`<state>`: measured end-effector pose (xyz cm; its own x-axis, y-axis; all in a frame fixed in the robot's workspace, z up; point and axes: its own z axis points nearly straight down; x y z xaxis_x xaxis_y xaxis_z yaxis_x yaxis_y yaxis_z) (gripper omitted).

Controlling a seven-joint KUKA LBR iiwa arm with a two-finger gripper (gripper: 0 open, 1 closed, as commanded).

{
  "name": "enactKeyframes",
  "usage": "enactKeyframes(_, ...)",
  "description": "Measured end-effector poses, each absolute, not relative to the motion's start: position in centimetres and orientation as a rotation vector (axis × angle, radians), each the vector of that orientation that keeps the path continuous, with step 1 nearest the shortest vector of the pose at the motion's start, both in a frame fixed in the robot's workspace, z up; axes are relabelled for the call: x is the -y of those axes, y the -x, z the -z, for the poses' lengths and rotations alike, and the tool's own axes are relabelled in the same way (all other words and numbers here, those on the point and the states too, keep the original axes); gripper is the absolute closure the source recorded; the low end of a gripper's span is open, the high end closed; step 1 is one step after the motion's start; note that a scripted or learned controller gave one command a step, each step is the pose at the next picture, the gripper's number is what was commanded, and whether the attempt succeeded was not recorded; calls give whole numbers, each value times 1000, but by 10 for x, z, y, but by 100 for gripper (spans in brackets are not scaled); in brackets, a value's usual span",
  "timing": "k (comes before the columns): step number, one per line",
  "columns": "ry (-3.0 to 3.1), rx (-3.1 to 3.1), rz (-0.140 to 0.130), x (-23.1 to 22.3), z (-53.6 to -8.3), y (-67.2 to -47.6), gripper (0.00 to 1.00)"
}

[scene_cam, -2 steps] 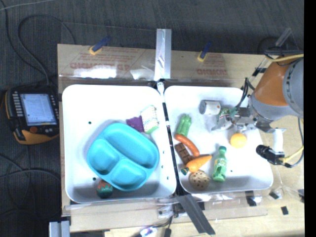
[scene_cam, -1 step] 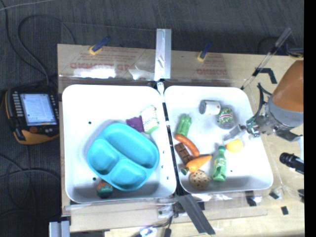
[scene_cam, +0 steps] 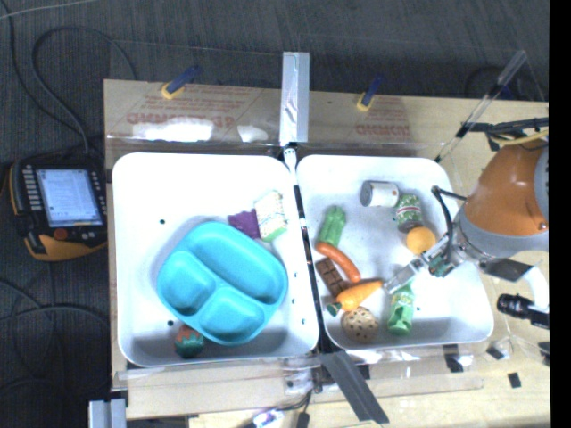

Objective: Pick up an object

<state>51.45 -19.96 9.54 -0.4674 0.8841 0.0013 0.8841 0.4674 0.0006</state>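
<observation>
I'm watching the gripper [scene_cam: 399,281] reaching in from the right over the right bin [scene_cam: 464,328], low in the near half. Its tip is sitting right at the orange carrot [scene_cam: 359,293], just touching or just above the carrot's right end; can't say which from this angle. Fingers look thin and close together, but I can't tell whether they're spread or pinched, and I'm not seeing anything clearly between them.

The carrot is lying on its side, orange, tapering, pointing left toward the bin divider. Around it, near to far:
- a round speckled cookie [scene_cam: 359,323] just near of it, touching or almost
- a green bottle [scene_cam: 401,309] right of the cookie, directly below the gripper tip
- a brown chocolate bar [scene_cam: 331,280] and a red-orange sausage [scene_cam: 338,261] on the left, abutting the carrot
- a green cucumber [scene_cam: 333,226] farther back
- an orange ball [scene_cam: 420,239], a dark-labelled can [scene_cam: 409,210] and a white-grey cylinder [scene_cam: 381,193] toward the far right.

The left bin [scene_cam: 134,239] is holding a blue divided tray [scene_cam: 223,281], w/ a purple item [scene_cam: 244,223] and a pale carton [scene_cam: 270,216] at its far edge.
</observation>
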Motion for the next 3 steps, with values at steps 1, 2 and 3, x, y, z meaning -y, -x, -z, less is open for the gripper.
enactKeyframes(1,1573,2722,2,213,-180,-579,0)
enactKeyframes(2,1596,2708,4,219,-95,-595,0)
enactKeyframes(3,1735,2622,15,216,-91,-616,0)
